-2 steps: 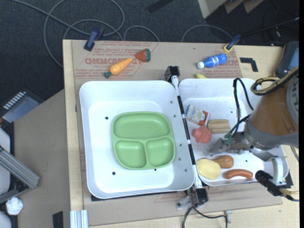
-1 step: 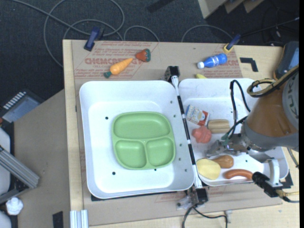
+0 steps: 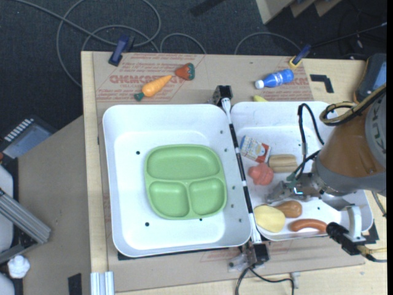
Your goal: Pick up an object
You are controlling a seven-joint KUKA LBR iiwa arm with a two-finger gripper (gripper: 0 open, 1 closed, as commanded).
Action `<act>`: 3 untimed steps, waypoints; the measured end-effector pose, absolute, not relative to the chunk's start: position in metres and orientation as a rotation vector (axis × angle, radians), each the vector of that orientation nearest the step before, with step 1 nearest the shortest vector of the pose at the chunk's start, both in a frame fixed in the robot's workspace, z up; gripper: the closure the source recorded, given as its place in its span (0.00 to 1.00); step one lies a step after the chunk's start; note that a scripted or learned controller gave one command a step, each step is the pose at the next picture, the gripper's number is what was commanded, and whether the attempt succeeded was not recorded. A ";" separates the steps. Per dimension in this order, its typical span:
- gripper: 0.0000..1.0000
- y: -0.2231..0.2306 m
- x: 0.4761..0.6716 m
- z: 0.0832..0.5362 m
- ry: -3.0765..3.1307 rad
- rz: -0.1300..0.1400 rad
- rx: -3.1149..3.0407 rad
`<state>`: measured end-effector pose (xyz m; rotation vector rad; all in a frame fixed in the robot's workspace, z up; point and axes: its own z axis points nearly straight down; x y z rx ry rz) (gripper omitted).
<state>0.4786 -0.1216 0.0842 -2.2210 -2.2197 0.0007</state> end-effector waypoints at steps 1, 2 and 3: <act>0.00 -0.123 0.479 0.084 -2.220 0.000 -2.221; 0.00 -0.125 0.479 0.084 -2.221 0.000 -2.221; 0.00 -0.127 0.479 0.084 -2.221 0.000 -2.222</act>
